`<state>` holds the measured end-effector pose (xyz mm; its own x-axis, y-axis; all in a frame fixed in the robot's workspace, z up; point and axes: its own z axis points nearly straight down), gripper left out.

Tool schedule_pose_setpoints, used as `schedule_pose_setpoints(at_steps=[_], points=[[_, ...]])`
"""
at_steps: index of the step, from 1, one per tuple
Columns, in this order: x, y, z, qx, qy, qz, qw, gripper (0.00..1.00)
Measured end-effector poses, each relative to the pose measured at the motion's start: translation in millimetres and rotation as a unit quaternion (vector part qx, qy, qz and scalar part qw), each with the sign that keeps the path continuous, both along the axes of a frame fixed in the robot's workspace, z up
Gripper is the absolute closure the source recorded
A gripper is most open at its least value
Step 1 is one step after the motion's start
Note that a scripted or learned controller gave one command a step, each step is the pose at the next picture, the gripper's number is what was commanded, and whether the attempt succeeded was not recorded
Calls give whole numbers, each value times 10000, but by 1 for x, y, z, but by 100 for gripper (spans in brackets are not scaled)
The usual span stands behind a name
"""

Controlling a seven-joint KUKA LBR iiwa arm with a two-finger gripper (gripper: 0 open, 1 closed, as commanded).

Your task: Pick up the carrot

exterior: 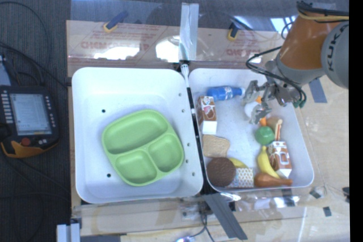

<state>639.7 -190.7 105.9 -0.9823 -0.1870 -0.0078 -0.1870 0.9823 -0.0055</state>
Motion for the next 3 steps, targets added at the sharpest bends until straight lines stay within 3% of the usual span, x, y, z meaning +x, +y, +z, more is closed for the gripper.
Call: schedule_pose_setpoints(at_steps=[1, 2, 3], points=[[-13, 22, 89, 23, -4, -1207, 9927, 100], [-69, 103, 78, 38, 36, -1695, 9855, 100], [-26, 104, 158, 17, 5, 39, 10000, 100]])
